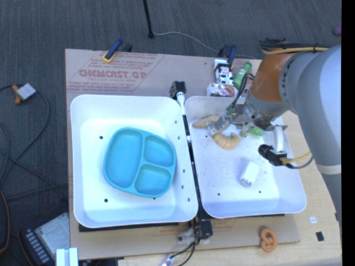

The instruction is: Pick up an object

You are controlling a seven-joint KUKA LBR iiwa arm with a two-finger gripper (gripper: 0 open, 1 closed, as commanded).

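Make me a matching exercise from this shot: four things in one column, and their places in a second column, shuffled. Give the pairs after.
Things:
1. blue divided plate
2. croissant
3. small white block
4. orange ring

Places:
A. on the board, in front of the right bin
B. middle of the left bin
C. right bin, lower half
D. right bin, just below the gripper

Pairs: 1-B, 2-D, 3-C, 4-A

Glossy blue plastic tray [140,162], matt white bins [89,112]
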